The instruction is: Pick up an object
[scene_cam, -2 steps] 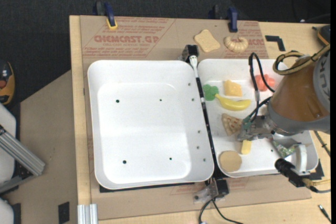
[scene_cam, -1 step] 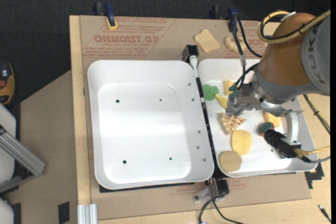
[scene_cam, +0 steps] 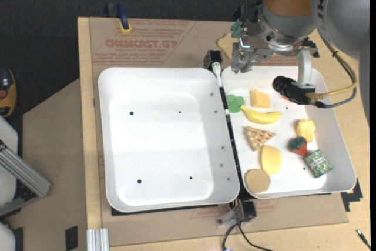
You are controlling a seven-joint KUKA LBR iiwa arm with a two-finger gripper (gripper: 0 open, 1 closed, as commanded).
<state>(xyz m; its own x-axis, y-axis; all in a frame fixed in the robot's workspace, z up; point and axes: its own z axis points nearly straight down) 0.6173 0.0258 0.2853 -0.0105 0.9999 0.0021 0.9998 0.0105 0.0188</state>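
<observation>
Claw [scene_cam: 242,65] above right bin's [scene_cam: 338,126] back edge; open or closed — hard to tell. Yellow banana [scene_cam: 262,116] nearby, curved, lying flat.

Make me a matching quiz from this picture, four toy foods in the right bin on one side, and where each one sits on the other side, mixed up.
Things:
1. banana
2. green can
3. round cookie
4. pizza slice

Places:
A. near the front edge of the right bin, close to the divider
B. just in front of the cheese wedge
C. by the bin's right wall, in front of the strawberry
D. between the banana and the pale yellow oval

Pairs: 1-B, 2-C, 3-A, 4-D
</observation>
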